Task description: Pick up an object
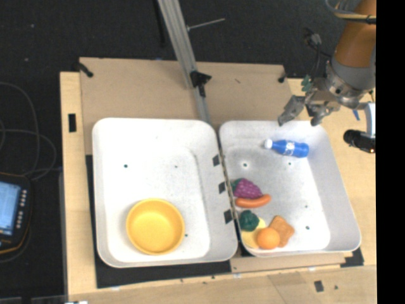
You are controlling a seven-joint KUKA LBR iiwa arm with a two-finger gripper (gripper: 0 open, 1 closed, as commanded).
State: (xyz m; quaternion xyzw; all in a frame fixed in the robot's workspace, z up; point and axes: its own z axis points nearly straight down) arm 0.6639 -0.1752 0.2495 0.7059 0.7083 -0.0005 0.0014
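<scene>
White and shallow, two plastic bins sit side by side on your tan surface (145, 87). Your left bin (158, 151) holds one round yellow bowl (155, 225). Your right bin (316, 189) holds one blue plastic bottle (288, 147) near its far edge, plus a cluster of toy foods at the near edge: purple grapes (247, 187), an orange (268, 239). Your pincer (304, 114) hangs open above the far rim, gripping nothing.

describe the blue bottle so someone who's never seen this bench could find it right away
Of the two white bins, look in the right bin, toward its far edge, just below the gripper. The blue bottle lies there on its side, alone on bare white floor, its white cap pointing left. It is the only blue thing; the other items, all toy food, cluster at the bin's near left corner.
</scene>
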